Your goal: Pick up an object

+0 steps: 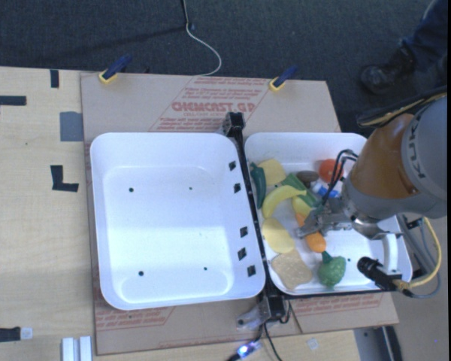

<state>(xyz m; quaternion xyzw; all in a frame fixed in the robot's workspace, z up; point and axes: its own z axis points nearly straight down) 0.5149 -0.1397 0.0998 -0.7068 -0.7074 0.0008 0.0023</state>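
Gripper (321, 220), low over the middle of the right bin (304, 143); whether its fingers grip anything cannot be told. An orange piece (316, 241) lies just beneath it, toward the bin's near edge. A green piece (331, 271) and a tan slab (292, 269) lie nearer that edge; a yellow banana-like piece (279, 198) lies toward the divider.

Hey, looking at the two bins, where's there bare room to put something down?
The left bin has bare floor from wall to wall. The right bin is crowded: toy food fills its left half, and the gripper hangs over the middle. A small bare patch lies along its far wall, beside the yellow piece.
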